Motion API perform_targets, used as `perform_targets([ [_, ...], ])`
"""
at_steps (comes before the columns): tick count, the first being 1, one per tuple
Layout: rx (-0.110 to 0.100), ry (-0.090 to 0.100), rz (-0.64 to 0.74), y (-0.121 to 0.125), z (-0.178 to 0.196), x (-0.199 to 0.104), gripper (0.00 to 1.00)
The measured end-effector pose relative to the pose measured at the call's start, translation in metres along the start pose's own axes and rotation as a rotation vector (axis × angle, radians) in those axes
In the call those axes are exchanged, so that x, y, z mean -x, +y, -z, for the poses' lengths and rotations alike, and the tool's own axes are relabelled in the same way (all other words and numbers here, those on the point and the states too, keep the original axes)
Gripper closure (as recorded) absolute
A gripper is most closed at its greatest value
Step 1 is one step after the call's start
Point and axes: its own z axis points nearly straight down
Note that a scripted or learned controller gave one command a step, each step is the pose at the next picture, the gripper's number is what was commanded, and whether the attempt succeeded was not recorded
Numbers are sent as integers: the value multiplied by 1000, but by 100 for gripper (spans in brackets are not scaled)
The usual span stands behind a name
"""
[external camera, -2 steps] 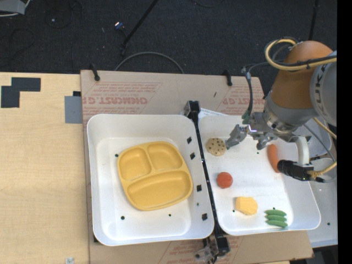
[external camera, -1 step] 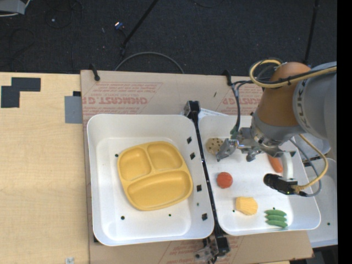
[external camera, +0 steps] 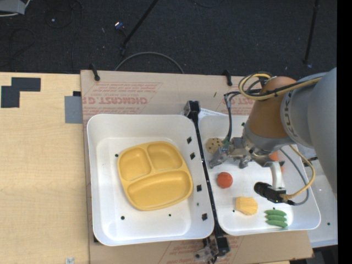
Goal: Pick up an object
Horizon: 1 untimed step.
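Arm (external camera: 286,111) reaching from right, tool (external camera: 220,155) low over right bin (external camera: 308,219).

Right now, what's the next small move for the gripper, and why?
Probably a short shift toward the red ball, then down. The gripper sits over the right bin between the tan cookie and that ball, with nothing visibly held. The ball lies apart from the yellow block, so it looks the easiest target.
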Motion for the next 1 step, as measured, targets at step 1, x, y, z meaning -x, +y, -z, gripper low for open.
perform_targets([
  [1, 1, 0, -4, 0, 13, 1, 100],
])
